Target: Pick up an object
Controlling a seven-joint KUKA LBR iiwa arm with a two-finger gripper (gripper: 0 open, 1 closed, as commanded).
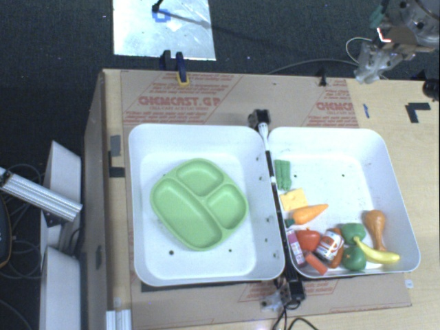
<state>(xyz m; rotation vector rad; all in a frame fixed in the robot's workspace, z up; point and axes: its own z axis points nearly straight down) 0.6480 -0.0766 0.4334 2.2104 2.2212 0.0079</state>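
Objects to pick: we see a heap of toy food in the right bin (385, 158), crowded into its near half, with nothing lifted.
Carrot: the orange carrot (307, 213) lies near the divider, just below the yellow cheese wedge (293, 199).
Green stick: a green piece (283, 174) lies above the cheese, alongside the divider.
Near corner pile: red pieces (307, 239), a small can (333, 243), a green pepper (353, 248), a banana (375, 254) and a brown drumstick (375, 224) lie touching or overlapping.
Left bin: the left bin (148, 160) carries a green divided plate (198, 202), apart from the food.
Gripper: the gripper (370, 62) hangs at the top right, beyond the bins' far edge, well apart from every toy.
Jaws: we cannot tell whether they are spread or pressed together; nothing visible sits between them.
Progress: we judge the pick not yet begun; approach, descent, grasp and lift all remain.
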